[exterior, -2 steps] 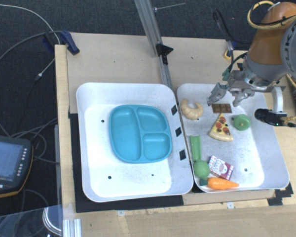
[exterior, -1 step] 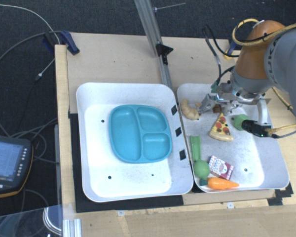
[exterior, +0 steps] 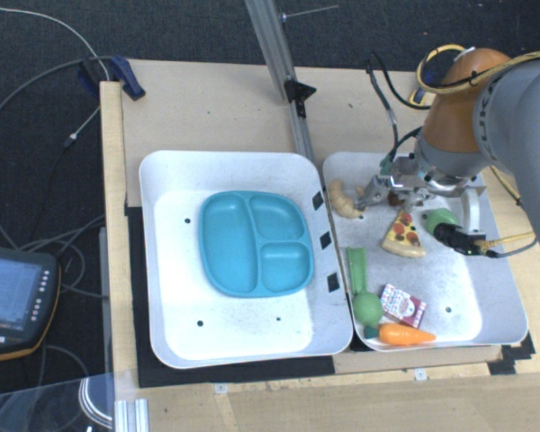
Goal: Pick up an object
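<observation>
Left bin (exterior: 162, 241): one blue three-compartment plastic plate (exterior: 256, 243), centre frame. Right bin (exterior: 499, 304): one tan peanut-shaped toy (exterior: 343, 200) at its upper left, one green stalk-shaped toy (exterior: 356, 268), one green round toy (exterior: 367, 308), one pink printed packet (exterior: 402, 305), one orange toy carrot (exterior: 406, 336), one toy pizza slice (exterior: 404, 234). Gripper (exterior: 414, 192) hangs just above the pizza slice; you cannot tell how it is set. Judged step: approach. Next move calls for descent onto the slice.
</observation>
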Controlling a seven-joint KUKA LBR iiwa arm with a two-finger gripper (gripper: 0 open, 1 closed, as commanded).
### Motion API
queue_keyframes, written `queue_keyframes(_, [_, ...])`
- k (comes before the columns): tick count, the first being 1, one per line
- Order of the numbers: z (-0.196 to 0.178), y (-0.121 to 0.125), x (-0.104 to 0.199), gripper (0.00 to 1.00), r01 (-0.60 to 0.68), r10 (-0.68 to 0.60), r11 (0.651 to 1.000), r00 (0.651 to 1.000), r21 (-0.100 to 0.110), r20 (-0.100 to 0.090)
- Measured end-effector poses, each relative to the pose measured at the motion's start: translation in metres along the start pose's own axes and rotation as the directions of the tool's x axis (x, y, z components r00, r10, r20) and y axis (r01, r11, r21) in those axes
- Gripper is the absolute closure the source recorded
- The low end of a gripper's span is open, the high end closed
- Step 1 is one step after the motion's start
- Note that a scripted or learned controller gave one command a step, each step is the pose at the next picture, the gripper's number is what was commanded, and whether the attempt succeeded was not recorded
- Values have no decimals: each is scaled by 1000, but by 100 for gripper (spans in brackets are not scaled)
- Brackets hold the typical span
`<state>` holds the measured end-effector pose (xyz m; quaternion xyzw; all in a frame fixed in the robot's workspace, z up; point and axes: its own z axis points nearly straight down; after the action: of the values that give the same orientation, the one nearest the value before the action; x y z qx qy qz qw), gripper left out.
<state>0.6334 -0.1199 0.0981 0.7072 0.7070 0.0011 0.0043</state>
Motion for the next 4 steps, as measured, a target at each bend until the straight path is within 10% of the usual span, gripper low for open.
queue_keyframes(1, [-12,1,0,100,0,0,1000,1000,-3,-1])
queue_keyframes(4, [-167,9,-2,100,2,-2,1000,1000,1,-4])
